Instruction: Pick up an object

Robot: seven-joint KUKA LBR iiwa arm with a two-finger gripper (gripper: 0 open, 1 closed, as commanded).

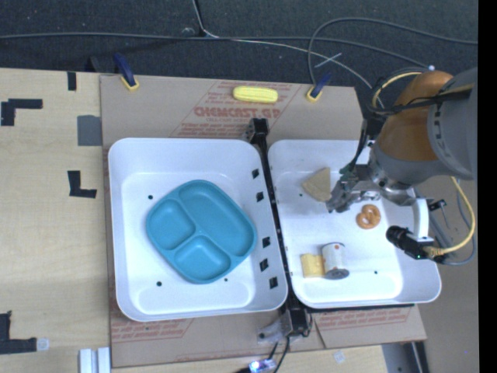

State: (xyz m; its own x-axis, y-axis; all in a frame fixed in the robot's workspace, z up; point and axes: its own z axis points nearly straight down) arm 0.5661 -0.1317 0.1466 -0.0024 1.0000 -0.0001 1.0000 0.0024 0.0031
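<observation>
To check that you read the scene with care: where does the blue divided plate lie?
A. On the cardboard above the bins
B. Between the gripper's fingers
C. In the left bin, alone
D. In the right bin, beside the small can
C: the blue divided plate lies flat in the left bin with nothing else in it, while the small can lies in the right bin.
</observation>
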